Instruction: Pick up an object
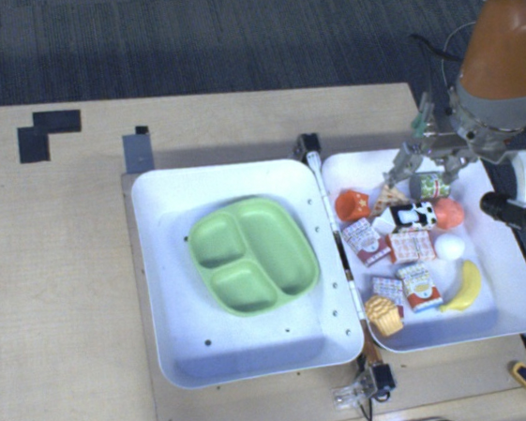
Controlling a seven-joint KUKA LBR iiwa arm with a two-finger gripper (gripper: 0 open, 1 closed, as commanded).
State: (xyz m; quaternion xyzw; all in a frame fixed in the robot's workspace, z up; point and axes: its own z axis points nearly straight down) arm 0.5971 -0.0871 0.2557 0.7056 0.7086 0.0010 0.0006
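The arm enters from 3 o'clock, and its tool (425, 169) hangs over the 12 o'clock end of the right bin (516, 316). Whether the tool is wide, narrow or holding anything cannot be told, because the wrist hardware and the clutter below it merge at this slant. No single target is named by the task; every candidate lies in the right bin. A small can with a green label (433, 185) sits directly under the tool, with a black-and-white patterned piece (415, 215) touching it at 6 o'clock, an orange-red item (352, 205) at 9 o'clock and a pinkish ball (449, 214) at 5 o'clock. Further toward 6 o'clock lie several small printed cartons (411, 246), a white egg-shaped object (450, 249), a banana (465, 289) and a ridged tan object (383, 315). The left bin (182, 370) carries a green divided plate (249, 254), well apart from the tool. The main risk, as a judgement, is crowding: the items near the tool touch one another, so a descent may land on two at once or wedge one piece against its neighbour. The can and the ball are rounded and would probably roll or squirt out of an off-centre closure. The flat cartons lie low on the bin floor and may offer no edge for purchase. Contact with the bin's 12 o'clock wall is also possible, since the tool works close to it.
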